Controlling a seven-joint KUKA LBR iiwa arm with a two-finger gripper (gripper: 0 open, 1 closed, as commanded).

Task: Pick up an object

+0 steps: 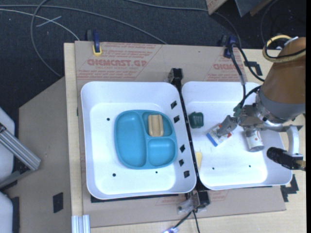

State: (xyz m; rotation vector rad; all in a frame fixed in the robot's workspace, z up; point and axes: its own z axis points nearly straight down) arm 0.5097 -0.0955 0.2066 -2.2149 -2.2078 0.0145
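In the right white bin your tool hangs low over a small blue flat piece, likely light and stiff, best pinched across its short edges, though I cannot tell the tool's state.

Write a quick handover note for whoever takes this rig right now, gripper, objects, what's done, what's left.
Gripper: low in the right bin, at a small blue and white object. Whether it has a grip is not visible.
Objects: a dark green block sits in the right bin near the divider, apart from the gripper. A small yellow piece lies at the right bin's left edge. In the left bin, a blue divided plate holds a tan block in its upper right compartment.
Done: the arm has reached an object.
Left: confirm a grasp and lift; nothing is visibly raised yet.
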